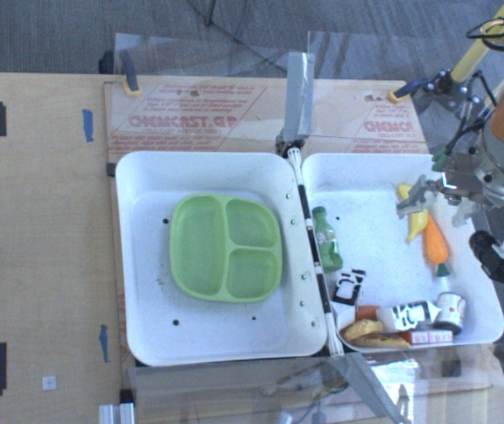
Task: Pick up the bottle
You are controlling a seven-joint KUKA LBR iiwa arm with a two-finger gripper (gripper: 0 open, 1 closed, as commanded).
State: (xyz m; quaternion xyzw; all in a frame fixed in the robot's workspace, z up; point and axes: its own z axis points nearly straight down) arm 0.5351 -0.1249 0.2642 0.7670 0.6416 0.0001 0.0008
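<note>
Food clutter (399,321) at front edge; arm's pincer (421,194) above carrot (435,242), finger state unclear, green bottle (326,238) apart.

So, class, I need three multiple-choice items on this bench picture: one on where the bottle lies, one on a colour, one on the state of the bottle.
1. Where is the small green plastic bottle?
A. on the divided plate
B. in the right white bin, by its left wall
C. on the wooden bench

2. What colour is the divided plastic plate in the left white bin?
A. light green
B. red
C. blue

3. How is the bottle now?
A. between the gripper's fingers
B. lying on the bin floor, apart from the gripper
C. standing on the plate

Answers: B, it lies along the divider; A, the plate is plainly green; B, the gripper hovers off to its right.
</note>
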